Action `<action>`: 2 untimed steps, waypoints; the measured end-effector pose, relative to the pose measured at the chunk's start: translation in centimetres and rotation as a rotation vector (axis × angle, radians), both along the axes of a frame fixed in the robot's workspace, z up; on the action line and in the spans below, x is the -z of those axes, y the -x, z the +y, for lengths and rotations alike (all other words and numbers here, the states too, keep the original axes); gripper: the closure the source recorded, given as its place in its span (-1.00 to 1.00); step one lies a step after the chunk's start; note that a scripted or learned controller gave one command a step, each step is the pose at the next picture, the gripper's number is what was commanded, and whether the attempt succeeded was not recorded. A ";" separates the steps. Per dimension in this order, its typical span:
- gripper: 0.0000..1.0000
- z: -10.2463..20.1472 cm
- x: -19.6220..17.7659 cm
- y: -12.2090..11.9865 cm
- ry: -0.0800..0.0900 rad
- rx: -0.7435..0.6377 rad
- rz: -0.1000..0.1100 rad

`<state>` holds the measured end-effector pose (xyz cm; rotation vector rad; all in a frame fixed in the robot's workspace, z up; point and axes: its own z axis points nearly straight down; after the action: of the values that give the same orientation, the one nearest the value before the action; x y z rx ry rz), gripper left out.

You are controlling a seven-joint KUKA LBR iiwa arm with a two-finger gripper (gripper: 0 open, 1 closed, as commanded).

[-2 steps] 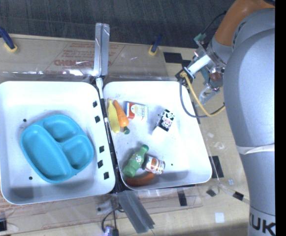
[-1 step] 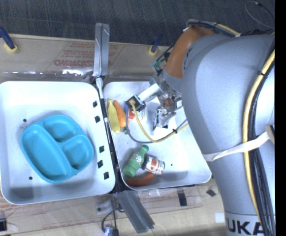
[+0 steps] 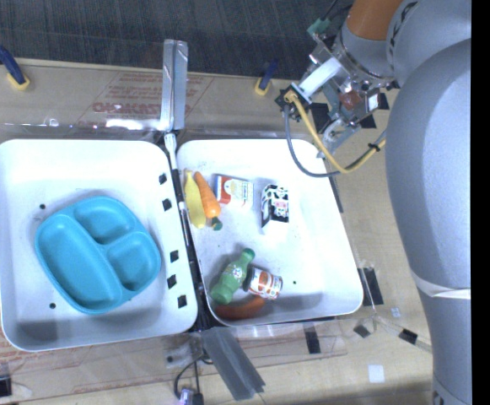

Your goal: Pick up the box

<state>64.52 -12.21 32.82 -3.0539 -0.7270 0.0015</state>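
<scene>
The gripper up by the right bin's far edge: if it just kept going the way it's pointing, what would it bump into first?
Hard to judge depth, but the gripper seems aimed down-left, so it would likely meet the right bin near its far rim.

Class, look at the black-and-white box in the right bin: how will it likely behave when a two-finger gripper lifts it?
The box looks like a small carton, so probably light and stiff. Its flat sides should suit fingers and resist rolling. It stands apart from the carrot, so a nudge would likely just slide it.
</scene>
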 end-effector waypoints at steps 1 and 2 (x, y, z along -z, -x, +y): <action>-1.00 5.3 11.5 0.9 0.000 -0.058 0.005; -1.00 9.3 13.7 1.1 0.000 -0.062 0.005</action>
<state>63.42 -2.95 19.08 -3.0291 -0.8214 0.0088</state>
